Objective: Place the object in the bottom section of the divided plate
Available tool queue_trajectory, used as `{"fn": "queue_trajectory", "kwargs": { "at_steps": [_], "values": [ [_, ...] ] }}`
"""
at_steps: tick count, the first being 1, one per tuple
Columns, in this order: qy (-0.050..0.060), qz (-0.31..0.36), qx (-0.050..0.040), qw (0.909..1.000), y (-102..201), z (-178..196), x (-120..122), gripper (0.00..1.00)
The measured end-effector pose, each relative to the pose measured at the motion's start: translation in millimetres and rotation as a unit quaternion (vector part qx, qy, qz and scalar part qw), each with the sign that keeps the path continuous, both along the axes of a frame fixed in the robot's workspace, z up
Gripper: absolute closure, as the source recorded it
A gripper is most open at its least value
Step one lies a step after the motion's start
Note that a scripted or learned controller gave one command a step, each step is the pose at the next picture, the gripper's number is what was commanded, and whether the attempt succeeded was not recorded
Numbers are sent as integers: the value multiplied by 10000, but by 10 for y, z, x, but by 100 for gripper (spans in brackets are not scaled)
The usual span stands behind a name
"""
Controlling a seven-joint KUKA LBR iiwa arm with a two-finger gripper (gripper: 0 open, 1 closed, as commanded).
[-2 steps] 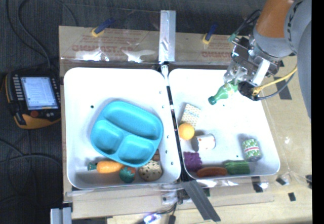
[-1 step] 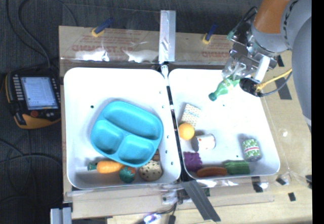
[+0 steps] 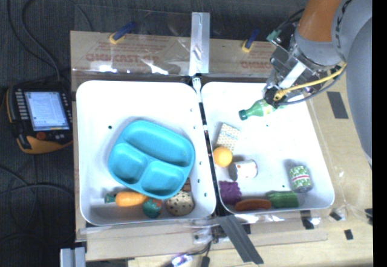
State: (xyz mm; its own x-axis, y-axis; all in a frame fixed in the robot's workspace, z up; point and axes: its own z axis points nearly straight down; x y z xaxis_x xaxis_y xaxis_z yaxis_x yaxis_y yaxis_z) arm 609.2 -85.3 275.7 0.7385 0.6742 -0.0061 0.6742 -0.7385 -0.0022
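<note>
- The divided plate (image 3: 151, 158), blue and three-sectioned, lies well to the left of the hand, in the left bin (image 3: 91, 115). It sits tilted, and its one large section faces up and right toward the bins' shared wall. The two smaller sections face the near rim.
- Below the plate, along that bin's near wall, lie a carrot (image 3: 129, 199), a small teal piece (image 3: 152, 208) and a speckled ball (image 3: 179, 203). All are far left of and below the hand.
- In the right bin (image 3: 320, 157), below and left of the hand, sit a patterned card (image 3: 228, 136), an orange ball (image 3: 222, 156), a white cup (image 3: 245, 169) and a purple lump (image 3: 229, 189).
- Straight below the hand, near the front wall, are a brown sausage shape (image 3: 253, 204), a green cucumber (image 3: 282, 199) and a patterned can (image 3: 299, 177).
- The green bottle (image 3: 257, 110) hangs out to the left of the hand (image 3: 276, 95). Its thick end sits in the closed fingers and its neck points left and slightly down, above the right bin's floor.
- My reading is that the pick is done and the carry is in hand, with the release not yet made.
- The next move calls for a long traverse left over the dividing wall, then a descent onto the plate section nearest the bottom edge. The plate's tilt makes it hard to tell which small section that is.
</note>
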Motion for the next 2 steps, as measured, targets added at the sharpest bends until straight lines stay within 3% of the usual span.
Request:
{"fn": "queue_trajectory", "kwargs": {
  "at_steps": [1, 2],
  "values": [
    [-1, 513, 0, 9987, 623, 307, -402, 100],
    [4, 507, 3, 9987, 1651, -36, -651, 100]
  ]
}}
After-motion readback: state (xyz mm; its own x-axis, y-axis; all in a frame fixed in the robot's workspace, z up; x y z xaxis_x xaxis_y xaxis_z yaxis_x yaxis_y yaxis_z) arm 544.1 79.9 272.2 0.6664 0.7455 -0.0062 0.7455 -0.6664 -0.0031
